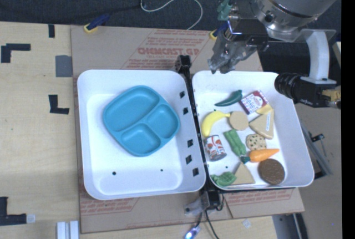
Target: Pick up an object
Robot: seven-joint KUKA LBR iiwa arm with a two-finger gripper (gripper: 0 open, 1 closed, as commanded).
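Choosing a target from the crowded right bin [302,143] while the arm waits above its far edge.

Nearest lie the brown cookie [272,171] and carrot [262,154]; mid-bin the banana [213,120]; farther, the green pepper [229,99]. Beyond them the gripper [224,63] hangs over the rim holding nothing, though I cannot tell how its jaws stand. Best to descend straight onto an isolated piece like the banana.

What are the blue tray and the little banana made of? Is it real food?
The blue tray looks like smooth moulded plastic: one even colour, rounded compartments, a soft sheen. The banana seems to be a plastic toy, not real food: it is tiny, evenly yellow and slightly glossy, though I cannot be sure.
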